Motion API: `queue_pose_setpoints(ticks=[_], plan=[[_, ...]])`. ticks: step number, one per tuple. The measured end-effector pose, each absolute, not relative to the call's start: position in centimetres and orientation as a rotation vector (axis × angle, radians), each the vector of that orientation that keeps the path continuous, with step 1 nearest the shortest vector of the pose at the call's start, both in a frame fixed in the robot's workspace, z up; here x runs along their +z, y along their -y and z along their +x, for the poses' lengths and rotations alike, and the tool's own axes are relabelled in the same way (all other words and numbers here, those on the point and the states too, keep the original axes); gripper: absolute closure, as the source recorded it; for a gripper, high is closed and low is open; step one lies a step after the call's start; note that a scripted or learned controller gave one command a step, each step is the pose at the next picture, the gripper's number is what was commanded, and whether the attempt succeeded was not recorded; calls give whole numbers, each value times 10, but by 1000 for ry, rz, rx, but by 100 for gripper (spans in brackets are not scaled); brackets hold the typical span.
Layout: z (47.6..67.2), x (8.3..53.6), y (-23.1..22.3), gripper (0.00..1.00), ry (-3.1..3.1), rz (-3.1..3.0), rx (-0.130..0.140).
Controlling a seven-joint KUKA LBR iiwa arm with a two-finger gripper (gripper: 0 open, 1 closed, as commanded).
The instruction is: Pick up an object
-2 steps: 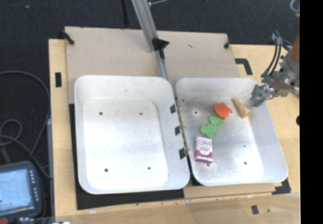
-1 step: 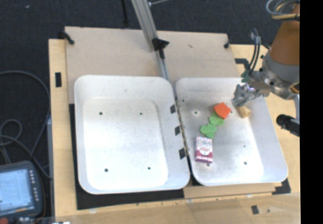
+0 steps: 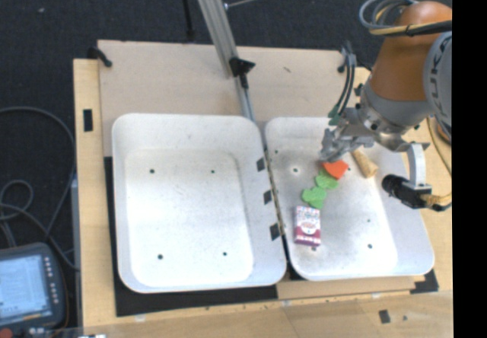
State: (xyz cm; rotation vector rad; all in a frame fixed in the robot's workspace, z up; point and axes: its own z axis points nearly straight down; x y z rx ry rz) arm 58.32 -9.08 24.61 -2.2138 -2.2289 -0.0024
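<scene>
In the right bin [image 3: 380, 253] lie an orange-red block [image 3: 335, 170], a green leaf-shaped piece [image 3: 318, 191] just below it, a tan cork-like cylinder [image 3: 364, 162] to its right, and a small pink and white box [image 3: 307, 225] nearer the front. My gripper [image 3: 335, 148] hangs over the bin's back part, directly above the orange-red block and beside the cylinder. The wrist body covers the fingers from this angle.
The left bin [image 3: 190, 199] sits beside the right one with black clips [image 3: 268, 196] along the shared edge. A slanted aluminium post [image 3: 221, 24] rises behind the bins. A black fitting with cable [image 3: 407, 190] hangs by the right bin's right side.
</scene>
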Motion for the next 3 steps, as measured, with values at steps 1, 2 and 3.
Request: queue_pose_setpoints(ticks=[1, 2, 3], plan=[[588, 254, 34, 100, 2231, -2214, -5], [587, 262, -20, 100, 2231, -2213, -5], [587, 267, -74, 100, 2230, -2213, -4]])
